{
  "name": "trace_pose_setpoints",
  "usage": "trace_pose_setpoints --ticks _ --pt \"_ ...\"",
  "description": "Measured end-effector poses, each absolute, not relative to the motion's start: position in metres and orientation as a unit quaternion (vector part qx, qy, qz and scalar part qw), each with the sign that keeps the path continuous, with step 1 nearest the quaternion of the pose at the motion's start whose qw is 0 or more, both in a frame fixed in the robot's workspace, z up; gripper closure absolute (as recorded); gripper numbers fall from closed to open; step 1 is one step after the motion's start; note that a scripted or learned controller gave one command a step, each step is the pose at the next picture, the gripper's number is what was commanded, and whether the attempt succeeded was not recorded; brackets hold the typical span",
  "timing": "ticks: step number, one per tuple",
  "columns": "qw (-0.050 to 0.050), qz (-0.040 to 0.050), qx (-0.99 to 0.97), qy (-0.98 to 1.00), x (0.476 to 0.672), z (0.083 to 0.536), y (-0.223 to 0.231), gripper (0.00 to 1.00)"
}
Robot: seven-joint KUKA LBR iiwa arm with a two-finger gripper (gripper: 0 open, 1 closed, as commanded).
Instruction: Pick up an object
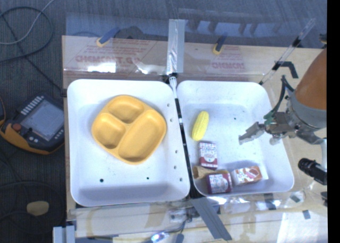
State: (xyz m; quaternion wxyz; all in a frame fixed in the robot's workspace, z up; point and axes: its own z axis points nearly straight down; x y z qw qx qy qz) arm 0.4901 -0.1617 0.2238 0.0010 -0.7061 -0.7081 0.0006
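The right bin point(234, 96) holds several small items. A yellow corn cob point(200, 124) lies near its left wall. Below the cob sits a red and white carton point(209, 154). A dark red packet point(219, 182) and a red and white packet point(247, 174) rest along the front wall. My gripper point(260, 136) hovers over the right part of this bin, to the right of the cob and above the front packets. Its fingers are spread open, with nothing between them.
A yellow divided plate point(129, 129) lies in the left bin point(85, 178). A ridge point(180, 130) separates the two bins. A handheld pendant point(36, 125) and cables lie on the floor to the left. The arm's orange band point(314, 84) is at the right edge.
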Motion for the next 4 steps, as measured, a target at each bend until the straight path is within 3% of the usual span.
trace_pose_setpoints --ticks 1,2,3,4 --pt "-0.002 -0.0017 -0.701 -0.713 0.535 0.109 -0.111 0.00" --pt "-0.005 -0.0030 -0.622 -0.783 0.571 0.090 -0.141 0.00" --pt "0.000 0.0003 -0.618 -0.786 0.631 0.092 -0.101 0.00" --pt "0.000 0.0004 -0.618 -0.786 0.631 0.092 -0.101 0.00"
